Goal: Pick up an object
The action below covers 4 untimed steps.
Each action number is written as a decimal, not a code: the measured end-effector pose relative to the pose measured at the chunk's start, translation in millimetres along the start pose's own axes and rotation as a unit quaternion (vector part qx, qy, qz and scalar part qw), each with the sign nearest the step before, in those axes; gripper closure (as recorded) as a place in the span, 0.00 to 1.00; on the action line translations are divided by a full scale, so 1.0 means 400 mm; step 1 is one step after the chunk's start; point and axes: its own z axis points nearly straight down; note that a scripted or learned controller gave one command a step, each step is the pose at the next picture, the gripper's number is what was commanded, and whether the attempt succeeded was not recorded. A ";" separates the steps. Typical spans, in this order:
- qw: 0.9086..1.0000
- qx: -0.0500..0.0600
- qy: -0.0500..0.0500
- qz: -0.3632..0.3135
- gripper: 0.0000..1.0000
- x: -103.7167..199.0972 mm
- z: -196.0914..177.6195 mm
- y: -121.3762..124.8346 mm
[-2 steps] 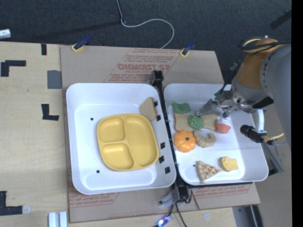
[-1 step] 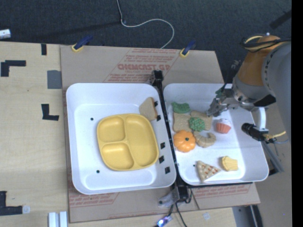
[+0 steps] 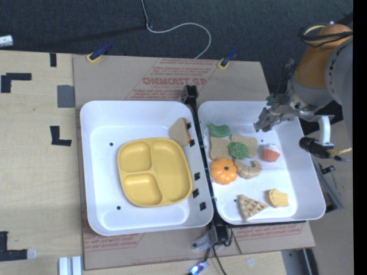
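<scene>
The hand (image 3: 265,121) hovers over the right bin (image 3: 304,171); whether it is apart or together, I can't tell. The toy cupcake (image 3: 270,152) sits just below, crowded by the toy broccoli (image 3: 238,150), so a descent may nudge neighbours.

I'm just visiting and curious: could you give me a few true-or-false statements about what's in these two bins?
1. The yellow divided plate lies in the left bin. True.
2. The toy pumpkin sits on the plate. False: it lies in the right bin.
3. The gripper hovers over the right bin's far edge. True.
4. The pizza slice is between the jaws. False: it lies near the bin's front edge.
</scene>
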 end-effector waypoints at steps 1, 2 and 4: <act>1.000 -0.001 -0.001 0.000 1.00 -0.006 -0.160 0.001; 1.000 0.001 0.000 0.000 1.00 -0.004 -0.179 0.002; 1.000 0.003 0.001 -0.002 1.00 0.286 -0.146 -0.031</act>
